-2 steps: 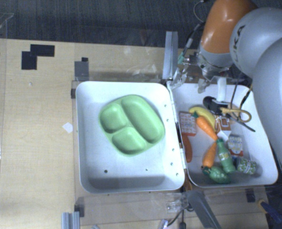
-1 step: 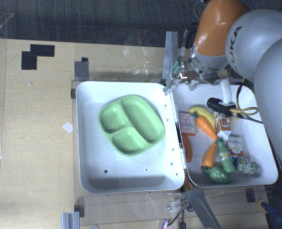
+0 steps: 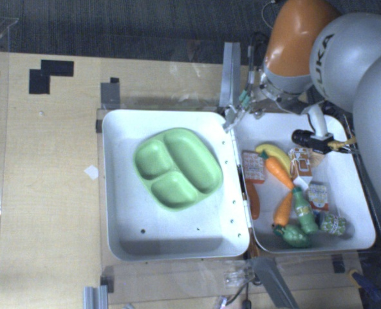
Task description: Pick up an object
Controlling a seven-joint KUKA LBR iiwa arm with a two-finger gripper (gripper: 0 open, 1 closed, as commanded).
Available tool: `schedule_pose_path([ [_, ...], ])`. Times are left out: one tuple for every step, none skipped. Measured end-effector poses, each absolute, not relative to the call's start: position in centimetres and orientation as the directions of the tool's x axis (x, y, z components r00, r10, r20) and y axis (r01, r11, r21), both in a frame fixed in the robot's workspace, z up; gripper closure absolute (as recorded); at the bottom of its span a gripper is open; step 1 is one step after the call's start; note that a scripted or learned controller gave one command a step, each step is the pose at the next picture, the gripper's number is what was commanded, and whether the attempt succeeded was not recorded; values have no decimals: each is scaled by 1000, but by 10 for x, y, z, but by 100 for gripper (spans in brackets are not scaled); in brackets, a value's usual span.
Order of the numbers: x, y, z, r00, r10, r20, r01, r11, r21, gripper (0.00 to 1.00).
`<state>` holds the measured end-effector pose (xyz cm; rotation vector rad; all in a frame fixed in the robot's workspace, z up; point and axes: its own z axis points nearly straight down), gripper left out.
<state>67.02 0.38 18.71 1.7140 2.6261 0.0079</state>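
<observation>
the arm comes in from the right, its orange band high over the far edge of the right bin. the claw hangs low at the far left corner of that bin, right by the wall where the two bins meet — thin metal fingers pointing down toward the rim. from here i cannot tell whether they are open or closed; nothing shows between them.

the left bin carries a green tray with three compartments, lying a little toward the far side.

the right bin has all the small things, crowded in its middle and near half. a yellow banana lies farthest back, just beside an orange carrot that slants toward the near right. a red packet sits to the left of them, and below it a long red-brown piece runs along the bin's left wall. a second carrot lies nearer, touching a green bottle that stands or leans beside it — which, i cannot say. a dark green vegetable is at the near end of the pile. to the right there is a white-and-orange carton, a small pale packet, and a green can on its side.

a black part with a yellow tip juts from the arm over the bin's far right. the pale wooden counter spreads out to the left, with black marks near its far edge.
</observation>
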Motion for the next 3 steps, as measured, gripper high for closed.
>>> schedule_pose_path([
  [670,25,187,-580,815,-3,814,580,7,0],
  [670,67,188,-761,649,-6,649,761,8,0],
  [657,116,120,-775,632,-5,631,775,8,0],
])
